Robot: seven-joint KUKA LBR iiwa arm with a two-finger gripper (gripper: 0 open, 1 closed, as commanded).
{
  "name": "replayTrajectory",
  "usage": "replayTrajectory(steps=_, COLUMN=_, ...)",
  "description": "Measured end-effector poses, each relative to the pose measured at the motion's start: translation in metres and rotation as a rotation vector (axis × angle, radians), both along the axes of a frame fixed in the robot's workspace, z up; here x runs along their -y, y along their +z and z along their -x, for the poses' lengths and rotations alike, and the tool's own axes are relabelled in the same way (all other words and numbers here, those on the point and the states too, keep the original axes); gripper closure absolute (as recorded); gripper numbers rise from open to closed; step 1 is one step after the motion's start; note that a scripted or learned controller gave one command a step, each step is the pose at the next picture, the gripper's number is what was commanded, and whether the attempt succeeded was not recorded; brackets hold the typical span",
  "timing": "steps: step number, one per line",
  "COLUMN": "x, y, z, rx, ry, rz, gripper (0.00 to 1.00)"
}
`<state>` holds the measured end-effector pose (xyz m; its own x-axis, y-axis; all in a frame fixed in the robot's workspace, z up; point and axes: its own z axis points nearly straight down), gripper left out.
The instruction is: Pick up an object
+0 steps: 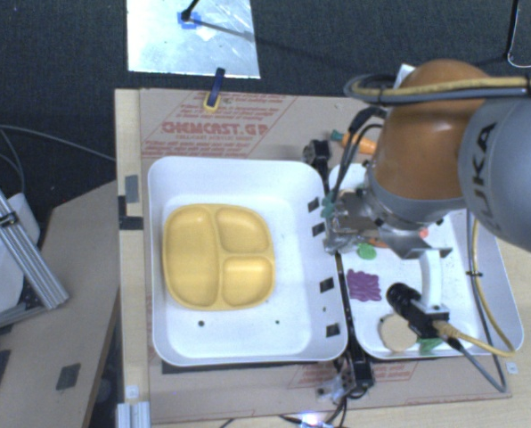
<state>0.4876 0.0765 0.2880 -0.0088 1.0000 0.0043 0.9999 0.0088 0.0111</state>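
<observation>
The arm reaches in from the right over the right bin [506, 315], and its orange wrist band hides much of that bin. My gripper [365, 235] points down near the bin's left wall. Just below it lies a small green piece [366, 251], and a purple, grape-like piece [363, 284] sits a little nearer the front. A pale tan ring [391, 334] rests at the bin's front, with a green scrap [428, 347] beside it. Nothing shows between the fingers.
The left bin [243, 175] holds a yellow divided plate [218, 255]. An orange piece [366, 147] peeks out at the right bin's back edge. Black clips line the wall between the two bins. A blue and yellow tool [215, 90] lies on the cardboard behind the bins.
</observation>
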Motion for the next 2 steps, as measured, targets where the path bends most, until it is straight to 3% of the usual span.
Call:
replayTrajectory(steps=1, x=-0.0961, y=0.0851, z=0.0006, rx=0.0, ry=0.005, rz=-0.003, gripper=1.0)
replayTrajectory(steps=2, x=-0.0897, y=0.0915, z=0.0001, rx=-0.007, ry=0.001, rz=0.003, gripper=1.0)
